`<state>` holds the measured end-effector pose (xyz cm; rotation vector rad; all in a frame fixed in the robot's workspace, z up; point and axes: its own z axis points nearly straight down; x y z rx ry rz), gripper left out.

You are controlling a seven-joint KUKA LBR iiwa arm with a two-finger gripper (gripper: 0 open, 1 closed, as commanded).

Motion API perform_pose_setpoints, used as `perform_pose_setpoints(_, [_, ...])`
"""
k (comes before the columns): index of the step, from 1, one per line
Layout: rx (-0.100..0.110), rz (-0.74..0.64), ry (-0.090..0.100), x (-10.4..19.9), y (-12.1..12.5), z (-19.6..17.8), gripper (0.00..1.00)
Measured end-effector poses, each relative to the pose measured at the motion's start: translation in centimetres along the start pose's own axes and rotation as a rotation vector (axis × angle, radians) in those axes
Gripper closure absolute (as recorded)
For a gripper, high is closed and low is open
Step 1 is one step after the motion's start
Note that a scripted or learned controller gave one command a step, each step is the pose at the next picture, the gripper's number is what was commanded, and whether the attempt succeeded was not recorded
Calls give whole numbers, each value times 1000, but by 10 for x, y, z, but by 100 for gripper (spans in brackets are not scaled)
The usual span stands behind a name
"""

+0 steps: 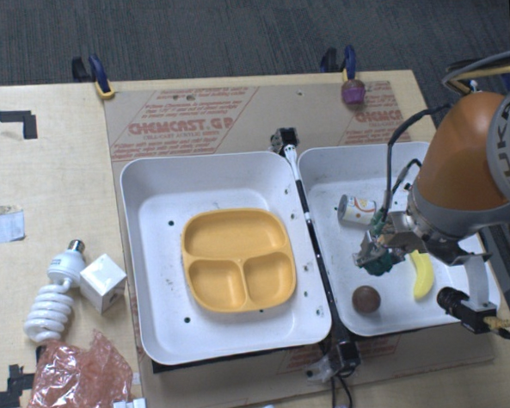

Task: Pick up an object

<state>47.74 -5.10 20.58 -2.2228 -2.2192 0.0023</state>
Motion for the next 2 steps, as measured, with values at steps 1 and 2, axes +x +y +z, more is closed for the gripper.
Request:
perform_pose_setpoints(1, [-2, -4, 0, 10, 5, -4, 100])
perform_pose_setpoints(2, [-2, -1, 0, 6, 1, -3, 100])
